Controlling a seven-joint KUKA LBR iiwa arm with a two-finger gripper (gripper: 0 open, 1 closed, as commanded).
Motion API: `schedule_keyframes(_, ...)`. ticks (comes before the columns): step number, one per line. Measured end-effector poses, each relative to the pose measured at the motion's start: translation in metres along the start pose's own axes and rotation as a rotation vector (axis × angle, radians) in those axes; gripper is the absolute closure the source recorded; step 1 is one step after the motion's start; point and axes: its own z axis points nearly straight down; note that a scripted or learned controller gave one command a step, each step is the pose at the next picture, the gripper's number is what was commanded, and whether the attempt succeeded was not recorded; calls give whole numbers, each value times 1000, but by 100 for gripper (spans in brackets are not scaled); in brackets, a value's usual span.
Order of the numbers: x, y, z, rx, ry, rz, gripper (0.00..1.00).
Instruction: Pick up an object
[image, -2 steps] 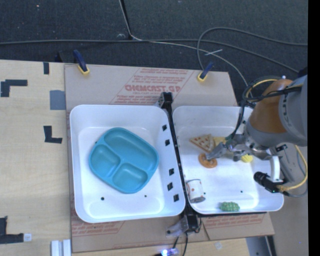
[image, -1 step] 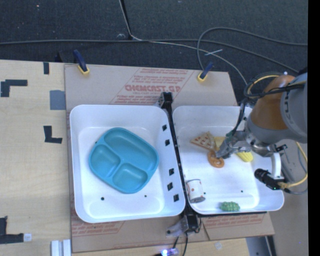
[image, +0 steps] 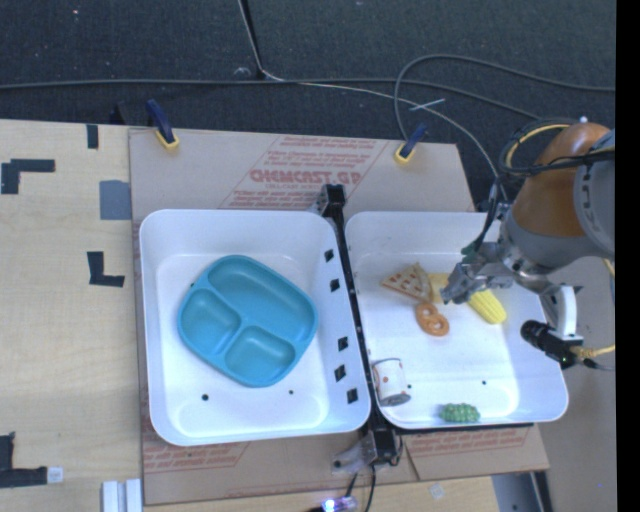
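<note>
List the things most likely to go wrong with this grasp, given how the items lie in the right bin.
1. Crowding: the gripper sits low among the corn cob, the pretzel and the waffle piece, which lie close together. It may nudge one aside or catch two.
2. The pretzel and the waffle piece look flat against the bin floor, so a grasp could slide off them.
3. The corn looks rounded and may roll away.

Grey arm (image: 560, 215) reaches in from the right — gripper (image: 462, 284) lowered, angled leftward.
</note>
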Motion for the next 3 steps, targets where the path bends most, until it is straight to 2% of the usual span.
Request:
schedule_keyframes(1, 4, 11, -51, -1, 0, 0, 100)
schedule_keyframes(2, -6, 15, -107, -1, -1, 1, 100)
schedule_keyframes(3, 53, 6, -100, 4, 2, -4, 100)
